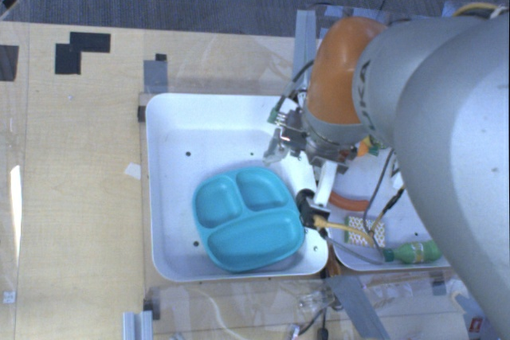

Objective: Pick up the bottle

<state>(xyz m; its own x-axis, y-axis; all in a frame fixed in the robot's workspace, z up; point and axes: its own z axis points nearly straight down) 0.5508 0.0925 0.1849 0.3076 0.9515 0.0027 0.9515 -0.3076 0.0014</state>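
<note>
Though green-labelled, bottle (413, 252) text unreadable.

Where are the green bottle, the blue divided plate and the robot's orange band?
Green bottle (413, 252), camera view, mid-body.
Blue divided plate (251, 239), camera view, its large compartment.
Orange band (335, 76), camera view, its rounded left side.

Bulky grey arm (446, 131) with orange band (343, 68), thin cables near the wrist
</note>
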